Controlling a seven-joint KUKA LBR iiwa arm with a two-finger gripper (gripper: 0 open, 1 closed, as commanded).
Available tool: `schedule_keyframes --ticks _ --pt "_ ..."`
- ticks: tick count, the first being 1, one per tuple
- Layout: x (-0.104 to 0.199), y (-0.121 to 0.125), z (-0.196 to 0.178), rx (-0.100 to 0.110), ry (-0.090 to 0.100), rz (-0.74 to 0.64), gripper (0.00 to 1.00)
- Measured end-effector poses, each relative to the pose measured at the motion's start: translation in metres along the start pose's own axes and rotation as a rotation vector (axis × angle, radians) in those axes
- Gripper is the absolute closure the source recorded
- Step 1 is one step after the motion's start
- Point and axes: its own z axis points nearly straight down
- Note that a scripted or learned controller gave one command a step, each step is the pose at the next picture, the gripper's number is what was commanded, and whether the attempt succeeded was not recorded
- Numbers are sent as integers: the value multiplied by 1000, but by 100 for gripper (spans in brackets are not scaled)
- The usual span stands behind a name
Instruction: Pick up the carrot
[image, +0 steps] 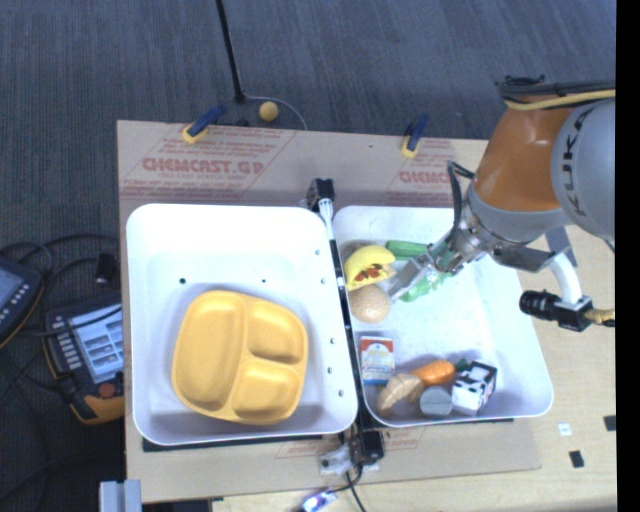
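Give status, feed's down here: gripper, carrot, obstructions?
Gripper low over right bin's upper part. Carrot at bin's front, ungrasped. Bread roll, grey piece, black-white cube crowd it.

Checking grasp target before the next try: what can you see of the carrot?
The carrot is small, orange and smooth, likely a plastic toy. It lies on its side near the front of the right bin, wedged among a tan bread-like piece, a grey object and a black-and-white block. The gripper is well away from it.
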Motion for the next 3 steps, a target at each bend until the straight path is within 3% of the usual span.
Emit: schedule_keyframes --ticks 1,2,3 --pt "-7 -56 104 -14 -10 40 0" --pt "6 -68 113 -46 -33 -84 0" --pt "-8 -76 112 -42 -38 -351 0"
